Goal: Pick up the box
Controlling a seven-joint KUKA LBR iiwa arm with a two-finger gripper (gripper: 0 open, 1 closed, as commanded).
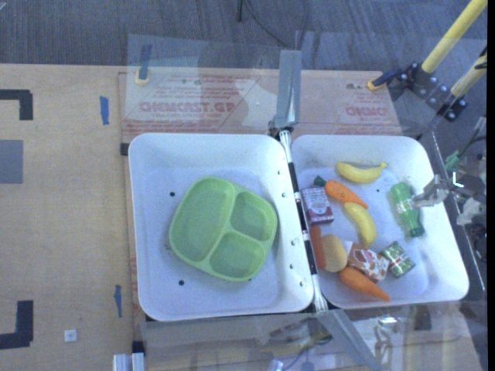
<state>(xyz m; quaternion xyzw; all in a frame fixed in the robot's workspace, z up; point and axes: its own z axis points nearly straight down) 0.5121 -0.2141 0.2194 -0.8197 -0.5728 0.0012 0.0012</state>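
The box (317, 205), at the right bin's (445, 280) left edge, looks light and stiff; grasp its long sides. The gripper (430, 195) state I cannot tell.

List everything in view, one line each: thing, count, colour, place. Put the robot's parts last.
Bins: 2, white, side by side on the bench.
Divided plate: 1, green, left bin.
Bananas: 2, yellow, right bin.
Carrots: 2, orange, right bin.
Box: 1, dark red, right bin's left wall.
Small cartons: 2, red-white and green, right bin front.
Bottle: 1, green, right bin's right side.
Potato-like piece: 1, tan, right bin.
Gripper: 1, grey, beside the bottle.
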